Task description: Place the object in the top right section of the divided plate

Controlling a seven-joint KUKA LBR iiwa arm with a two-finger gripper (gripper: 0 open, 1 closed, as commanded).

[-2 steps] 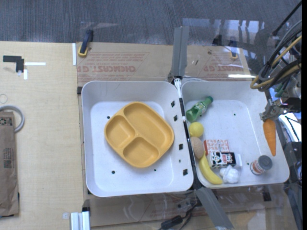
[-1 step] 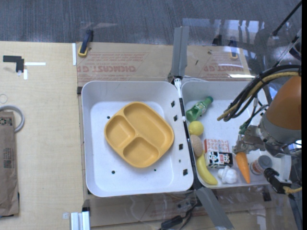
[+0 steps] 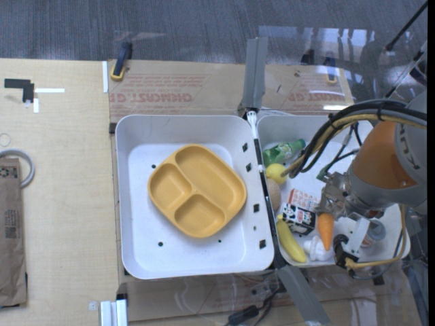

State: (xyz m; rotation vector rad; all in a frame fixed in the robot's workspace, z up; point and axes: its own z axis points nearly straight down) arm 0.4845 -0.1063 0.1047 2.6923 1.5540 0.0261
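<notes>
We look down from a single fixed camera set high above the bench, tilted at a slant so that the far floor fills the top of the frame. The left bin [image 3: 126,202] sits near the middle of our view, holding the yellow divided plate [image 3: 197,190]. Right of that bin lies the right bin [image 3: 307,125], close to the frame's edge. Left of it stretches bare bench top [image 3: 61,155]. We stand well back, both bins fitting within one frame.
</notes>
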